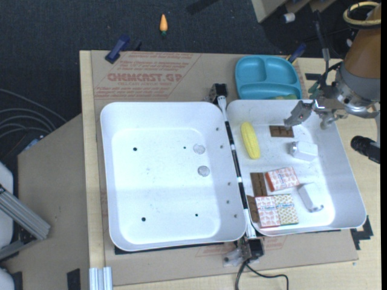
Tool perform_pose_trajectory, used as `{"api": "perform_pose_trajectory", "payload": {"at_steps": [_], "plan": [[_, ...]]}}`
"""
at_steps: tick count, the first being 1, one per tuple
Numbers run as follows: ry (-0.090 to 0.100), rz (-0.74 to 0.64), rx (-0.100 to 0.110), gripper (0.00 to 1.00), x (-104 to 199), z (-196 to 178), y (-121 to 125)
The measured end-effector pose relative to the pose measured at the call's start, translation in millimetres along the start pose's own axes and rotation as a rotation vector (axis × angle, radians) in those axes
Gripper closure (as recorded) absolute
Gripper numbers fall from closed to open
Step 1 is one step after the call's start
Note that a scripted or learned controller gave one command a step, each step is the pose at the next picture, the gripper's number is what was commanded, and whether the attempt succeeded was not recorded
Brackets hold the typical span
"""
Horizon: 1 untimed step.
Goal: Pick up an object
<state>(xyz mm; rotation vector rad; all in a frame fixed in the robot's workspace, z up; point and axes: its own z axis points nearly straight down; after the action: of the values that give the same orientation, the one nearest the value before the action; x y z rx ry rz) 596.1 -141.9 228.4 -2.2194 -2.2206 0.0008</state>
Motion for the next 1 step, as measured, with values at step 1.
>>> {"api": "perform_pose_trajectory", "payload": {"at_steps": [1], "plan": [[-0.001, 0.000, -0.015, 0.00, 37.7, 124.7, 56.9]]}}
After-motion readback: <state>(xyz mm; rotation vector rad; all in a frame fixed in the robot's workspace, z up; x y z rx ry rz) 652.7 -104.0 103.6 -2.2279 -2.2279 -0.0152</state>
